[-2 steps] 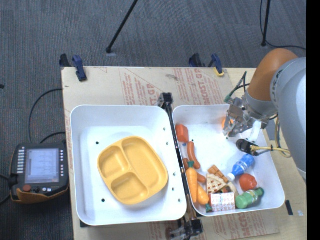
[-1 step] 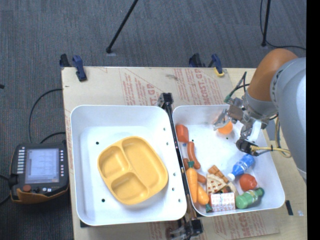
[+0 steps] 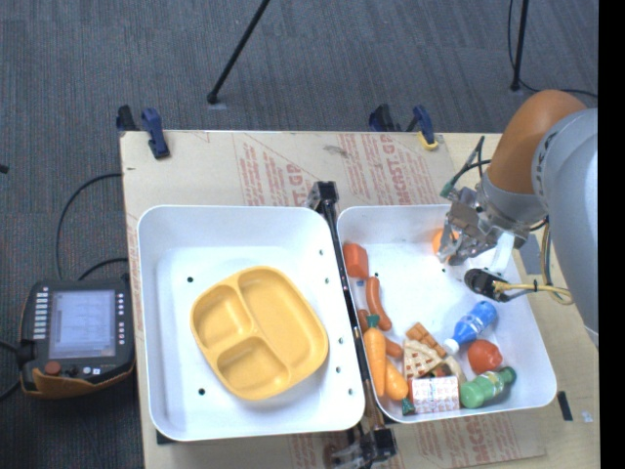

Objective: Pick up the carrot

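The tool (image 3: 461,247) hangs over the upper right part of the right bin (image 3: 543,355), its fingers pointing down with a narrow gap between them and nothing held. The carrot (image 3: 376,358) lies well apart from it, down and to the left in the camera view, against the bin's left wall near the bottom corner. Its long axis runs roughly along that wall, green top toward the far end, tip toward the near edge. A sausage (image 3: 378,303) and a waffle (image 3: 423,352) crowd it closely. The yellow plate (image 3: 258,332) sits in the left bin (image 3: 156,262).
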Controlling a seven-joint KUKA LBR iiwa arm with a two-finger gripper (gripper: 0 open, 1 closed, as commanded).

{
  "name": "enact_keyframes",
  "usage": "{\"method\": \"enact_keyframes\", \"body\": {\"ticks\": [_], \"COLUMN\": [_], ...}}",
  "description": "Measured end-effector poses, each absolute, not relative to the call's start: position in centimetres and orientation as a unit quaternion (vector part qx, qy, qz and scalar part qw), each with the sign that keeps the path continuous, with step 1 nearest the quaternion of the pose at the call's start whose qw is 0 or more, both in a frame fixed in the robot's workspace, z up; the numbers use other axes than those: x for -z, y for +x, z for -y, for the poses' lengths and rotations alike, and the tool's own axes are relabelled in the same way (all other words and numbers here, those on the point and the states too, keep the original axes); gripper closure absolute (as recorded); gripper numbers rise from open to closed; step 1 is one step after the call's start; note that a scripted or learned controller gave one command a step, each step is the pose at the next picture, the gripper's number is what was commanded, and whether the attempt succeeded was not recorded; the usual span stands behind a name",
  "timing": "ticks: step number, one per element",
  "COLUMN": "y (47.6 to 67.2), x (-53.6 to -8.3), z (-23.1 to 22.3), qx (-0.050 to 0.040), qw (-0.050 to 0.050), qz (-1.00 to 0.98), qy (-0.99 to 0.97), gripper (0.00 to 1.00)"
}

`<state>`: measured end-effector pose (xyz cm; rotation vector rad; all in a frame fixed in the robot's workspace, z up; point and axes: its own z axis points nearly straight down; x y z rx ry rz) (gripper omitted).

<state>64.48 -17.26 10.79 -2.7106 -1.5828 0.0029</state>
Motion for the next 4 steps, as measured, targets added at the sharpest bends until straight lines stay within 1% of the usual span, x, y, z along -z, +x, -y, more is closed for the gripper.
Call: {"method": "enact_keyframes", "body": {"ticks": [1, 2, 3, 4], "y": [64.5, 64.5, 64.5, 64.6], "x": [-10.8, -8.8, -9.8, -9.8], "z": [17.2, 20.0, 20.2, 20.1], "qx": [-0.0011, 0.002, 0.0002, 0.0012], "qw": [0.001, 0.005, 0.003, 0.004], "qz": [0.505, 0.525, 0.527, 0.527], "qy": [-0.863, -0.851, -0.85, -0.85], "gripper": [0.0, 0.0, 1.0, 0.0]}}
